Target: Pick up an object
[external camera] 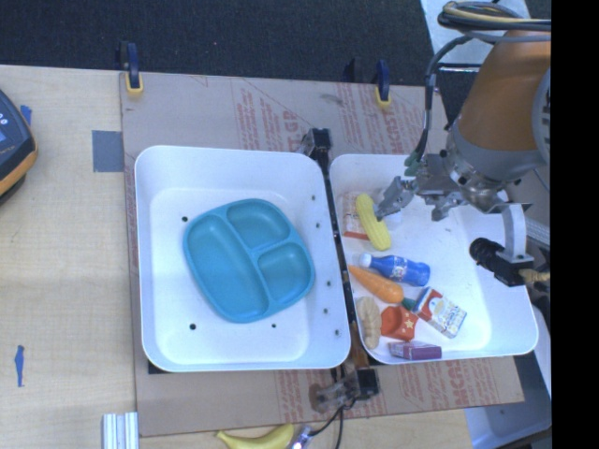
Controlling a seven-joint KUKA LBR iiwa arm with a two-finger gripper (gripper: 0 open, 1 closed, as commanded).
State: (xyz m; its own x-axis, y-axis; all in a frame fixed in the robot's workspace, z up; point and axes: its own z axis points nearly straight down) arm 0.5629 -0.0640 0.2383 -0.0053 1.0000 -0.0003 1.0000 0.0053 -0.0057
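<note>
The right bin (487, 340) holds several small items: a yellow corn cob (374, 224), a blue bottle (398, 268), an orange carrot (376, 284), a red piece (398, 324), a small carton (444, 312), a purple bar (415, 351) and a tan piece (369, 321). My gripper (418, 202) hangs over the back of this bin, just right of and above the corn cob. It is open, its fingers spread apart with nothing between them.
A blue divided plate (248, 258) lies in the left bin (154, 335). A banana (257, 435) lies on the bench in front of the bins. A dark device (11, 143) sits at the far left edge. Clamps (133, 68) hold the cardboard at the back.
</note>
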